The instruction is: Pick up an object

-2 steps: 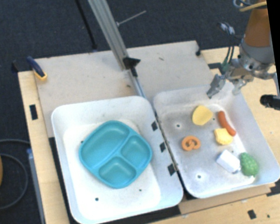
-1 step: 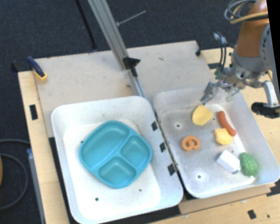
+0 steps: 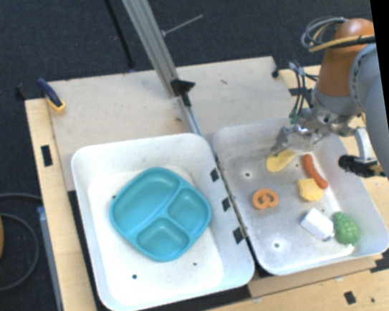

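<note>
**Gripper low over the yellow piece in the right bin**

The arm [image 3: 345,71] reaches in from the right, its orange band high above the wrist, and its gripper [image 3: 287,143] sits down in the upper part of the right bin [image 3: 268,260]. The tips meet the upper edge of a flat yellow piece [image 3: 280,162] that lies tilted on the bin floor — whether that piece is actually pinched between them cannot be told from this slanted view, and the tips are too small and blurred to read as spread or closed.

5 more things lie in the same bin. A red-orange sausage [image 3: 315,171] lies just right of the yellow piece, running down toward a yellow chunk [image 3: 310,189] that touches its lower end. An orange ring [image 3: 264,199] rests left of the chunk, apart from it. Lower down, a white block [image 3: 316,225] lies beside a green broccoli-like piece [image 3: 346,228], the 2 touching near the bin's lower right corner.

The left bin [image 3: 120,285] holds a turquoise plate [image 3: 161,213] with 3 compartments, set at a slant near its middle. A grey metal post [image 3: 154,41] rises behind the 2 bins — a blue and yellow clamp [image 3: 51,94] sits at the bench's far left corner
</note>
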Robot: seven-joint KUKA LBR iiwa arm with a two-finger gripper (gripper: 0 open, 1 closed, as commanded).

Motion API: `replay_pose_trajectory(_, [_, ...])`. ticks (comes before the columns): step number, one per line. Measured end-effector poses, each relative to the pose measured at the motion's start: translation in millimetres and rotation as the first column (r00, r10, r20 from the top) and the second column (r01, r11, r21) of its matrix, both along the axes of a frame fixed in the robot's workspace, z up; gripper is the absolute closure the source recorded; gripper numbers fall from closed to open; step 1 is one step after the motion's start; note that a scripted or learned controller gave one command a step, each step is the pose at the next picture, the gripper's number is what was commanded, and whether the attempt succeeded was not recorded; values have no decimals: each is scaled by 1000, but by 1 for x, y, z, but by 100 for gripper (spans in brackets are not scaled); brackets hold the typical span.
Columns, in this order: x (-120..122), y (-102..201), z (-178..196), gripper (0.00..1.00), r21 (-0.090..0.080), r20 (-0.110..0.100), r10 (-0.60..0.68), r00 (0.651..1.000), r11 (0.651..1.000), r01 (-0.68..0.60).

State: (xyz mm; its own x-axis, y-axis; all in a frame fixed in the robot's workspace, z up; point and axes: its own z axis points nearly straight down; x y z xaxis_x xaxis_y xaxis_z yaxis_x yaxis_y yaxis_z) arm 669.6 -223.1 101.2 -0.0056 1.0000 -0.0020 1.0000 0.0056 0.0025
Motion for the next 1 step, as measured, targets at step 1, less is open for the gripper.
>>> replay_pose_trajectory(1, [1,-2,15,100,-7,5,4,1000,1000,-4])
